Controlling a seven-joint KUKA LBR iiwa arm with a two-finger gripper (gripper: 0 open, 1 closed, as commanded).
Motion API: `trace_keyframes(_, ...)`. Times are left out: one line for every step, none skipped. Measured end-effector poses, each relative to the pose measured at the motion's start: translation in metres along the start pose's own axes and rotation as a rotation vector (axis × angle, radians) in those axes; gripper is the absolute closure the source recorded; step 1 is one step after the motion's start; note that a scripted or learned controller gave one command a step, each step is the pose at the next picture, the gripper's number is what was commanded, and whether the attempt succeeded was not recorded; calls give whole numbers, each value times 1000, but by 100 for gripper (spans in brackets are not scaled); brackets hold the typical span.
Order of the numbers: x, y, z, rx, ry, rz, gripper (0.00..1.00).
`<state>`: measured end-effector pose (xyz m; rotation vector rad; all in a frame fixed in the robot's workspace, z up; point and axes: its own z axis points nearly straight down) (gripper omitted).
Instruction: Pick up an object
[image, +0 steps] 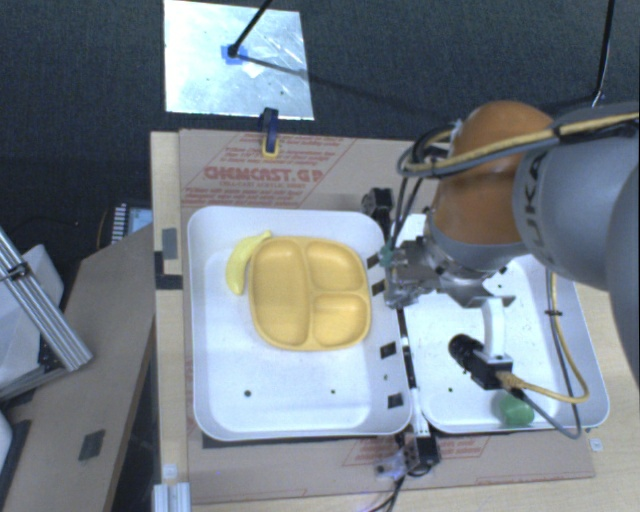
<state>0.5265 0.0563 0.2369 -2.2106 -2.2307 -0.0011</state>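
We get just part of the yellow banana (238, 262), the rest hidden by the yellow three-section plastic plate (305, 293) in the left shallow white bin (215, 400). The grey arm (570, 200) mostly hides its gripper (400, 285) at the right white bin (445, 405), so we can't tell how wide it is; a small green lump (515, 410) lies at that bin's near edge. Tan sheet (270, 170) reads "CHEMCAST GP" in red, dark carpet (80, 100) around.

Dark carpet (80, 70) is covering the floor beyond the pale worktop (520, 490). A shiny metal sheet (215, 60) is lying on that carpet, catching light. Brown card (270, 172) with red lettering is lying across the worktop.
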Motion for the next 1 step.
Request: trace_keyframes(43,0,2,-1,0,0,100)
